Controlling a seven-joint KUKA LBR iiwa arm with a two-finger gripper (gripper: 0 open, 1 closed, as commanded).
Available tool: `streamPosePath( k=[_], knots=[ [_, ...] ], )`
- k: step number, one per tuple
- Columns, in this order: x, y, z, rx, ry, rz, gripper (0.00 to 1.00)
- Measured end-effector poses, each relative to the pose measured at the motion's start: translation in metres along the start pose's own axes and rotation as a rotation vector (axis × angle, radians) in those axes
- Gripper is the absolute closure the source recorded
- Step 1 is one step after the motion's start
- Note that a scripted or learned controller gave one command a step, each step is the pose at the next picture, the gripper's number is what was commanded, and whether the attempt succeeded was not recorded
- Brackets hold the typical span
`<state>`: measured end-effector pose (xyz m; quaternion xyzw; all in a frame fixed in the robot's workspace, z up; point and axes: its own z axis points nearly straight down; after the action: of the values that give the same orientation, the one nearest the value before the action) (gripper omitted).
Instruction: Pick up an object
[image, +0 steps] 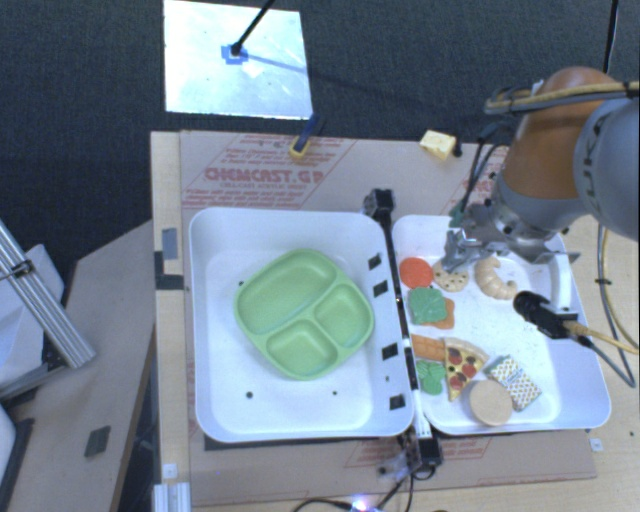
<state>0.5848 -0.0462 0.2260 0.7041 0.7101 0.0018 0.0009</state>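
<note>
Gripper (455, 262) is positioned low over the far part of the right bin (590, 385), its metallic fingers pointing down at a small round speckled cookie (451, 279); the finger spacing cannot be made out, and no item is seen between them. The placement suggests an approach to a pick not yet completed.

Candidate objects lie crowded near the tool, all apparently toy food. Just beside the cookie sits a flat orange-red disc (416, 272), like a tomato slice. A pale curved croissant-shaped piece (493, 277) lies on the cookie's other side. Nearer the camera is a green leafy piece on an orange base (432, 308), then a pizza slice (462, 364), a silver patterned wrapped item (515, 381) and a tan round disc (490, 402). The close packing means a descent risks touching neighbours.

Left bin (215, 300) holds a light green divided tray (303, 313), smooth, three compartments, resting flat and well apart from the arm. A yellow block (437, 144) lies on the bench beyond the bins.
</note>
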Motion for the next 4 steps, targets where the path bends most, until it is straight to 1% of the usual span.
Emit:
streamPosePath(
  k=[1,2,3,4],
  knots=[
    [0.041,0.024,0.009,0.001,0.000,0.000,1.00],
    [0.087,0.056,-0.008,-0.002,0.001,-0.001,1.00],
    [0.090,0.068,-0.001,0.001,-0.002,0.003,1.00],
    [0.091,0.057,-0.009,0.002,-0.002,0.005,1.00]
  ],
)
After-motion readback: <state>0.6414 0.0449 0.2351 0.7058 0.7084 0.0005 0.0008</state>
